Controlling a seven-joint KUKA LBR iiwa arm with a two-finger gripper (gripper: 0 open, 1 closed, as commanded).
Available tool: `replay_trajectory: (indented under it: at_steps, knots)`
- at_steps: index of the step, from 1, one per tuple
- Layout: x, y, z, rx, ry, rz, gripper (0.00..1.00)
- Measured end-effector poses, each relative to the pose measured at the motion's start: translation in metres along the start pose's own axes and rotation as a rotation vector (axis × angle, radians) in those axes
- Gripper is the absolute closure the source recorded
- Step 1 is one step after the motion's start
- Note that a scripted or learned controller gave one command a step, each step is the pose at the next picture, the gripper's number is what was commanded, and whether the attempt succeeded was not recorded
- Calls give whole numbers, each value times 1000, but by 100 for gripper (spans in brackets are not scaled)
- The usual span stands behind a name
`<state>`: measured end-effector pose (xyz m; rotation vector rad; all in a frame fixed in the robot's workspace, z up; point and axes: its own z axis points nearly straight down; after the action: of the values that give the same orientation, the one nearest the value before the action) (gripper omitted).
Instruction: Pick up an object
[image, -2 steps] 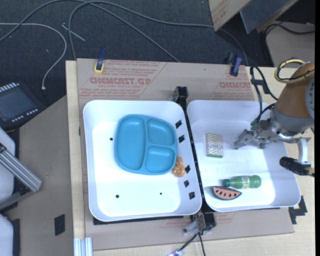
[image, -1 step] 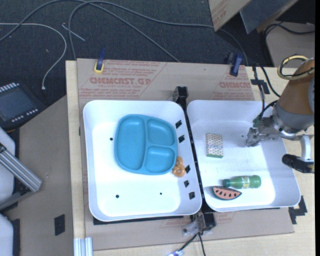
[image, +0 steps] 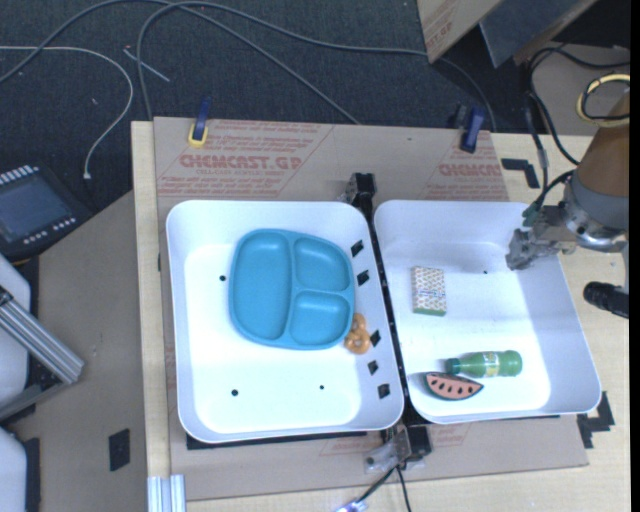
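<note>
In the right bin (image: 560, 330) lie a patterned sponge block (image: 429, 290), a green bottle (image: 486, 364) on its side and a watermelon-slice toy (image: 452, 387) near the front edge. My gripper (image: 522, 248) hangs over the right bin's far right part, well apart from all three objects. Nothing shows between its fingers. In the left bin (image: 200, 330) a blue divided plate (image: 292, 289) sits with a small orange-brown toy (image: 357, 335) at its front right corner.
Black clips (image: 362, 188) join the two bins along the middle seam. The bench is covered with cardboard (image: 260, 155). Cables run across the dark floor at the back, and a black device (image: 30, 205) stands at far left.
</note>
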<state>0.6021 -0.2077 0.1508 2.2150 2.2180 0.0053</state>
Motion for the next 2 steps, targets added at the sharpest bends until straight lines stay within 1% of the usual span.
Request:
replay_trajectory:
  at_steps: [1, 2]
  knots:
    - [-4, 2, -45, 1, 0, 0, 100]
    - [-7, 11, -93, 1, 0, 0, 100]
